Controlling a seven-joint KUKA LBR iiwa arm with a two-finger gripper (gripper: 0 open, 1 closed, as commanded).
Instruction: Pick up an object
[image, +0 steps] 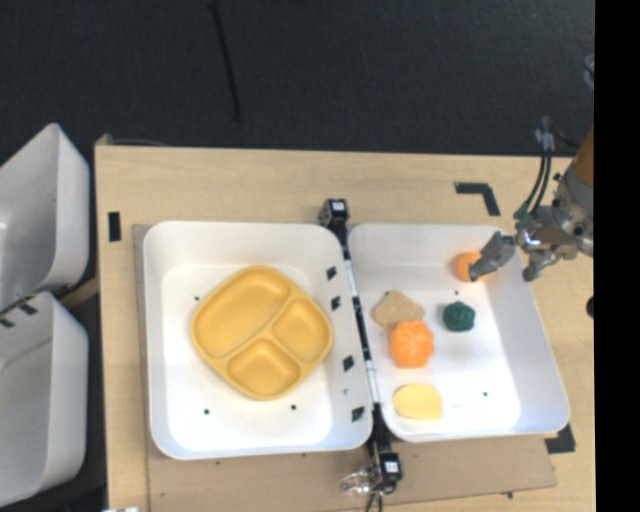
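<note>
a: what is laid out on the bench?

b: two shallow white bins are seen side by side on a tan bench. in the left bin (170, 420) a yellow three-compartment plate (262, 331) is lying, turned at an angle. in the right bin (520, 395) five small items are scattered: a small orange ball (465, 265) near the far right, a dark green lump (459, 317) below it, a tan cookie-shaped piece (397, 307) near the divider, an orange ridged fruit, perhaps a mandarin (411, 343), touching the tan piece's lower edge, and a pale yellow oval piece (418, 402) nearest the camera.

a: and where is the arm?

b: the gripper (521, 254) is seen at the right edge, above the far right corner of the right bin. its two fingers are spread wide, and nothing is held between them. one fingertip (487, 262) is seen just beside the small orange ball; whether it is touched cannot be told.
</note>
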